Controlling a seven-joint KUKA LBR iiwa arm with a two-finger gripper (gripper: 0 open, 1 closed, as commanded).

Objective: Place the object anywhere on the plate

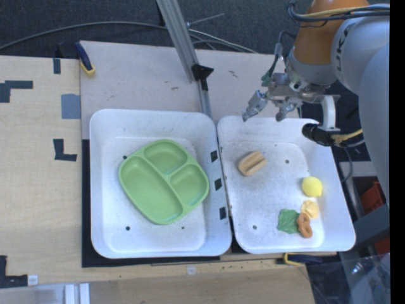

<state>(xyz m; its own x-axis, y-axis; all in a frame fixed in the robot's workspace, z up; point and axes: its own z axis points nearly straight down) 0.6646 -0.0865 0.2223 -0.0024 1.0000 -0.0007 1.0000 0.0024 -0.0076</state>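
Observation:
A green plate (164, 180) with three compartments lies in the left white bin (107, 132). The right bin (329, 170) holds a tan bun-like piece (251, 163) near its upper left. A yellow round piece (311, 186) rests at its right side. A green leaf piece (288, 221), a pale yellow piece (309, 208) and an orange piece (304, 226) cluster at the lower right. My gripper (269, 108) hangs over the far edge of the right bin, above and slightly right of the bun. Its fingers are spread open with nothing between them.
A slanted metal pole (180, 33) with a black clamp stands behind the bins, just left of the gripper. Black cables trail across the dark floor at the back. A blue and yellow clamp (85, 58) sits at the bench's far left corner.

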